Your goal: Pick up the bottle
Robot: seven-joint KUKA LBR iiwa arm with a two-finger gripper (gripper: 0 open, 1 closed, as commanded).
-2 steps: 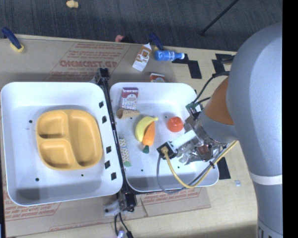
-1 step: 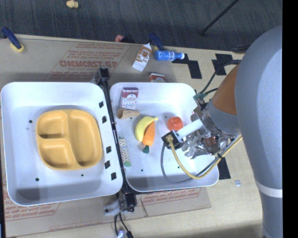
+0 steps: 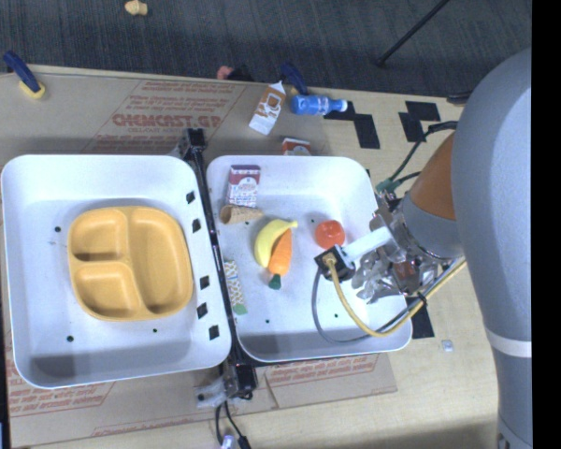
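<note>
We could not tell the gripper's (image 3: 374,279) state; it hung over the right bin's (image 3: 355,171) right edge. Inside that bin lay tomato (image 3: 329,232), carrot (image 3: 280,253) and banana (image 3: 269,238). The bottle (image 3: 316,106) lay outside, beyond the bin's far rim.

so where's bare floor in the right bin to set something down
Bare floor: right bin, its back strip right of the carton, and the near-left area below the carrot. Crowded: the middle, around banana and tomato, and the gripper side.
</note>
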